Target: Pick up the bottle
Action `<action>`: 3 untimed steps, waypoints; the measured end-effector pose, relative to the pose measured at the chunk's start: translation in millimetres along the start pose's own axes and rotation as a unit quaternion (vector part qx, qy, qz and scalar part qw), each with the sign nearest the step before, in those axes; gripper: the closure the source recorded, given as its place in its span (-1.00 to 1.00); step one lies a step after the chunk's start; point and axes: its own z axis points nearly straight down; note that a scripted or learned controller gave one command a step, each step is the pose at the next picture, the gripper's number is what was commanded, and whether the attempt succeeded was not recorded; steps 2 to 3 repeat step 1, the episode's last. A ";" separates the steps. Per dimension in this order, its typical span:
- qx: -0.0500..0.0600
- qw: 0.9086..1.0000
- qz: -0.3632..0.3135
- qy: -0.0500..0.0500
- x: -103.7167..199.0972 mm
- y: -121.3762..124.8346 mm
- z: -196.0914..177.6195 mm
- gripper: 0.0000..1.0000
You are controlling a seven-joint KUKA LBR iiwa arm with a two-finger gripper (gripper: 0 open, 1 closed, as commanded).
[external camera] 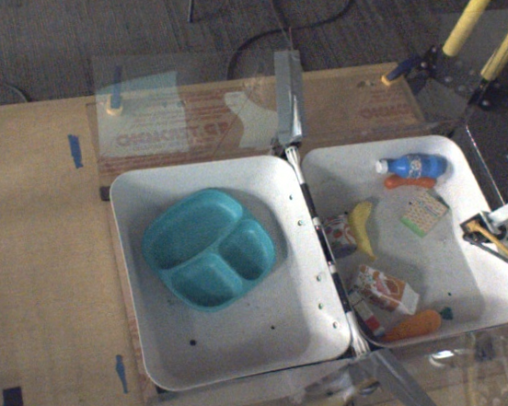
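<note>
Bottle [413,166] lay on its side at the far edge of the right bin [503,299], untouched.

From the camera above the bench, the bottle was blue with a white cap pointing toward the left bin [153,350], and a small orange-red piece [409,183] lay just beside it on the near side. Lower in the same bin were a yellow banana [363,228], a small patterned card [423,213], a little red and white packet [337,231], a juice carton [384,290] and an orange carrot [413,325]. A teal divided plate [209,248] sat in the left bin. The gripper [490,233] was at the right rim of the right bin, well apart from the bottle; whether it was open or closed could not be told.
</note>
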 end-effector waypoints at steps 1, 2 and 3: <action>0.000 0.999 -0.035 0.000 3.8 -9.7 50.1 1.00; 0.000 0.999 -0.035 0.000 3.8 -9.7 50.1 1.00; 0.000 0.999 -0.035 0.000 3.8 -9.7 50.1 1.00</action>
